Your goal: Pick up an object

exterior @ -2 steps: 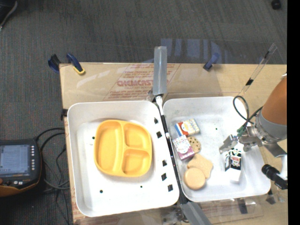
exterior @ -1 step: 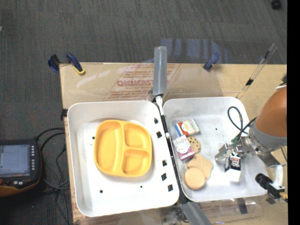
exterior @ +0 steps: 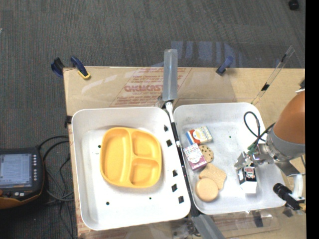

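Gripper sits over a small carton, partly hiding it; finger state cannot be made out.

The grey arm with its orange band is cut off by the right edge of the frame. The two-finger gripper, at the lower right, is too small for its fingers to be made out. The handheld black control pendant with a screen is cropped by the left edge.
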`<state>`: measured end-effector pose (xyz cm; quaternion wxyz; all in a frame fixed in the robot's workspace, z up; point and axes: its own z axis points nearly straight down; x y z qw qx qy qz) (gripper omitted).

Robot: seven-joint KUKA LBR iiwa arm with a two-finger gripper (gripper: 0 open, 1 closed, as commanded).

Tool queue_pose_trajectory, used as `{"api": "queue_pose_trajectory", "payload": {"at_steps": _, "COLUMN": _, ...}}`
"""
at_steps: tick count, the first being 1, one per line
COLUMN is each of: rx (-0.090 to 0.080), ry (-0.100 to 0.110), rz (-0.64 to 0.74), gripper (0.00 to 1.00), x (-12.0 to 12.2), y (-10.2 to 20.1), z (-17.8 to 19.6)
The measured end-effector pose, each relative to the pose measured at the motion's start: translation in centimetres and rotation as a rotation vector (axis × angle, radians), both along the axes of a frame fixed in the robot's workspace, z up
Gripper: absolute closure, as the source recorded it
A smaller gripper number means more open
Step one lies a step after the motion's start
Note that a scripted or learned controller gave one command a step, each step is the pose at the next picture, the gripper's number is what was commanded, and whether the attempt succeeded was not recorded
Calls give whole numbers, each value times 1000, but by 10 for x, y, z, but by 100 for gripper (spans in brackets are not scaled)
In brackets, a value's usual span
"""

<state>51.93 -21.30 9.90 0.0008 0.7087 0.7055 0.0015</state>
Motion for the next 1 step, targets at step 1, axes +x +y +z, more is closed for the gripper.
{"api": "queue_pose_trajectory", "payload": {"at_steps": 1, "rx": 1, "ry": 7, "rz": 9, "gripper": 100, "x": -2, "y": 103, "z": 98}}
